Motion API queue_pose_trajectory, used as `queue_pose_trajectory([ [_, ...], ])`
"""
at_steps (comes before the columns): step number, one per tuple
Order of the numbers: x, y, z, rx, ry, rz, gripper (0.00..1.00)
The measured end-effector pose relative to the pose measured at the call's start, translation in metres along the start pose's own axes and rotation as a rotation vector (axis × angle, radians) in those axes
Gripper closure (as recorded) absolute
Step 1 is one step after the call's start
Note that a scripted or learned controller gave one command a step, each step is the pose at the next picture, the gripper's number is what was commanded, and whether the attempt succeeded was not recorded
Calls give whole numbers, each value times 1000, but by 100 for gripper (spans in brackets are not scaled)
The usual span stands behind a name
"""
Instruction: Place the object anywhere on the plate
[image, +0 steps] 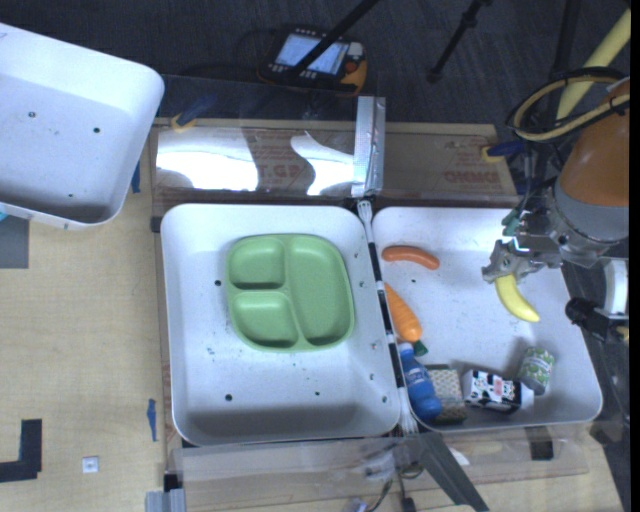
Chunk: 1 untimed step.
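While the plate (290, 290) lies green and three-sectioned in the left bin (190, 380), the banana (517, 297) is found well to its right, in the right bin (585, 395), near that bin's far-right side. The gripper (512, 262) is seen at the banana's upper end, and the fruit appears to be pinched there between the fingers, though the contact is small and partly hidden; whether it is lifted or resting on the bin floor cannot be told.

Between banana and plate a sausage (410, 257) and a carrot (404, 315) are seen; a blue bottle (419, 385), a black-and-white carton (495, 390) and a small can (537, 368) are lined along the right bin's near edge.

The banana is judged to be a light toy, probably stiff plastic with a smooth, somewhat slippery skin and a curved body. A hold at the tip is likely to let it swing or slip; a grasp across the thicker middle, with the fingers set square to the curve, would be steadier. Little force should be needed, and breakage is not expected if it is dropped onto the plate.
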<state>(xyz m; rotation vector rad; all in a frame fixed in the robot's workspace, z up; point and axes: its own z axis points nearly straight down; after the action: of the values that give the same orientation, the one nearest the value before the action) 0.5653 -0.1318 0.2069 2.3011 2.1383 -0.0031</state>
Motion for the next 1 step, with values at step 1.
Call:
queue_pose_trajectory([
  [1,71,23,16,-2,1,35,100],
])
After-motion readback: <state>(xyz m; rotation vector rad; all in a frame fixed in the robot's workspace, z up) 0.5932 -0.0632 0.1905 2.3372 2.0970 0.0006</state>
